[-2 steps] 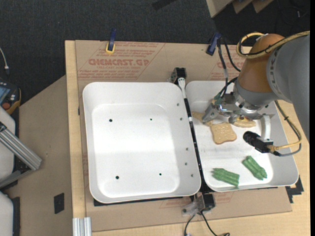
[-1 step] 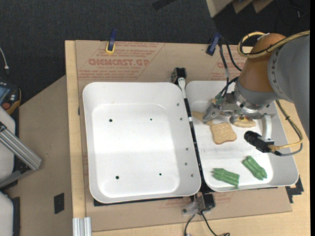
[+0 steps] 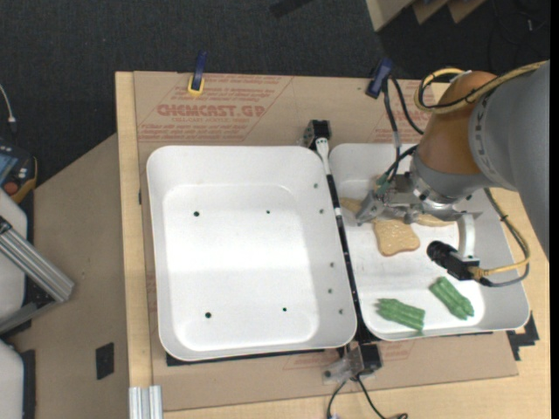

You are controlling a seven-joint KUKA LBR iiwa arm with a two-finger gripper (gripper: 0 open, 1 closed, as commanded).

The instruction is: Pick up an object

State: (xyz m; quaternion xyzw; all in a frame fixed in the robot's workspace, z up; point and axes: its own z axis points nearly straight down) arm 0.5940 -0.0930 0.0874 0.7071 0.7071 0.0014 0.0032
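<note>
gripper [image 3: 382,206] low in right bin [image 3: 498,308] | finger spread: can't tell | toast slice [image 3: 395,236] just below tips, maybe touching

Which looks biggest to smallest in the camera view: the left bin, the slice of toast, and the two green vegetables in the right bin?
1. Left bin, by far the largest.
2. Slice of toast.
3. The two green vegetables, one nearer the middle and one nearer the right edge, look about alike, and close to the toast, so I won't rank them.
</note>
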